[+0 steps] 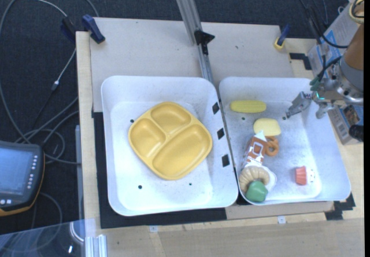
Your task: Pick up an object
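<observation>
- Bench (144,41): carries two shallow white bins side by side. The left bin (115,134) holds a yellow divided plate (170,140).
- The right bin (332,157) holds the candidate objects: a yellow corn-like piece (248,106) near the far wall, a pale yellow piece (267,127) just below it, a printed carton (255,151) with a small pretzel-shaped piece (271,147) beside it, a green piece (256,192) at the near wall, and a small red piece (300,176) lying apart to the right.
- Gripper (309,105): poised over the far right part of the right bin, fingers spread apart, nothing between them.
- Step in hand (my judgement): approach; no object has been engaged.
- Next move calls for picking one target, aligning over it and descending. The red piece lies clear of its neighbours; the carton cluster looks crowded and riskier.
</observation>
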{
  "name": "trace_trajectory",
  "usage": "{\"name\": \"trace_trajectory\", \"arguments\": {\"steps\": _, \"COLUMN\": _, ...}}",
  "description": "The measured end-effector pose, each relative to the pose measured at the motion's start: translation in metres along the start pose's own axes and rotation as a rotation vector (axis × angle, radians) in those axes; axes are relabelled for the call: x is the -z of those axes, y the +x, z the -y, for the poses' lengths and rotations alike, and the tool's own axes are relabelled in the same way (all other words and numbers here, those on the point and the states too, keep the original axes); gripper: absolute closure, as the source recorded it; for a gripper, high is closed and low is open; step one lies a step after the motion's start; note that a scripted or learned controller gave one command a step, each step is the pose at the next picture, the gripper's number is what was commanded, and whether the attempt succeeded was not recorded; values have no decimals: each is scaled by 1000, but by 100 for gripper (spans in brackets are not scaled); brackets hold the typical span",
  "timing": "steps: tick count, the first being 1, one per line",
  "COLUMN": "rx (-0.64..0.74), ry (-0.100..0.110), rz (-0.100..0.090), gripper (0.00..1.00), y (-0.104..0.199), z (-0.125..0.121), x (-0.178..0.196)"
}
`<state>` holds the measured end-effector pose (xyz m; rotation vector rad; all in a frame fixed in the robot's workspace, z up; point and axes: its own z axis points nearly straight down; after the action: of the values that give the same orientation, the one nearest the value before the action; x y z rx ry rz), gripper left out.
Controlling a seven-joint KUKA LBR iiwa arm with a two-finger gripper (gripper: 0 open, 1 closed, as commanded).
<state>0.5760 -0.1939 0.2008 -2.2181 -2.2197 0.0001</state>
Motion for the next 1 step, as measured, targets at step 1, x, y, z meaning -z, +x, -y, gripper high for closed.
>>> {"name": "trace_trajectory", "arguments": {"steps": 1, "rx": 0, "ry": 0, "rz": 0, "gripper": 0, "y": 0, "z": 0, "x": 0}}
